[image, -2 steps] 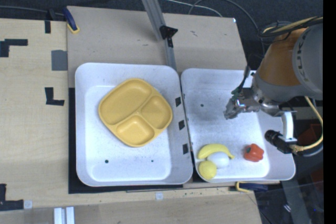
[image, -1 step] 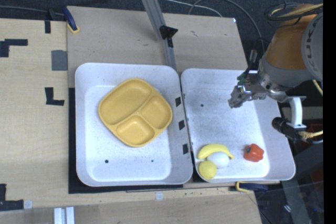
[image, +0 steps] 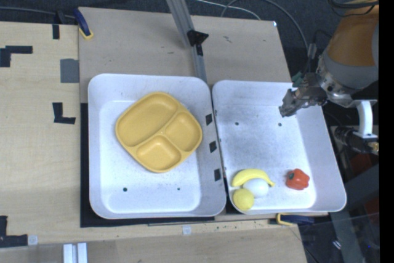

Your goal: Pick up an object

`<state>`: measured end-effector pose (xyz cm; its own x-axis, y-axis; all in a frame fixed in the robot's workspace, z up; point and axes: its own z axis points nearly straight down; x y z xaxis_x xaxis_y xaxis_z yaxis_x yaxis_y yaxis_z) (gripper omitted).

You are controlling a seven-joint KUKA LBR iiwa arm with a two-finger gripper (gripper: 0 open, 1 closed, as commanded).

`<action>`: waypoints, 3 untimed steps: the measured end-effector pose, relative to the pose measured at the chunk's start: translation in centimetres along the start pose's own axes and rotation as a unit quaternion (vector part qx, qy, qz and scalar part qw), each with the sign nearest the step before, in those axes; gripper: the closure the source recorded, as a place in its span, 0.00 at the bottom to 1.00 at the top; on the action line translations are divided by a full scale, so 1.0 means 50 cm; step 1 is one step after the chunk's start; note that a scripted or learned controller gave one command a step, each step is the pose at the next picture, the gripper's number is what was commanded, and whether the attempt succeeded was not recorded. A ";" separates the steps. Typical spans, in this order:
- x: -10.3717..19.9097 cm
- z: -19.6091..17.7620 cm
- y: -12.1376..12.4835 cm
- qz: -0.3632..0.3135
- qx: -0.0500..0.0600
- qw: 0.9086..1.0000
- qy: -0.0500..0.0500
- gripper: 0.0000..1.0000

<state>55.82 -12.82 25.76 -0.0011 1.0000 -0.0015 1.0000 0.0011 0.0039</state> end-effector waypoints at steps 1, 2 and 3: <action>0.109 0.032 0.028 -0.003 0.003 1.000 0.001 1.00; 0.224 0.056 0.059 -0.003 0.003 1.000 0.001 1.00; 0.348 0.053 0.091 -0.004 0.002 1.000 0.002 1.00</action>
<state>60.38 4.60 23.09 -0.0083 1.0000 0.0020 1.0000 0.0083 -0.0009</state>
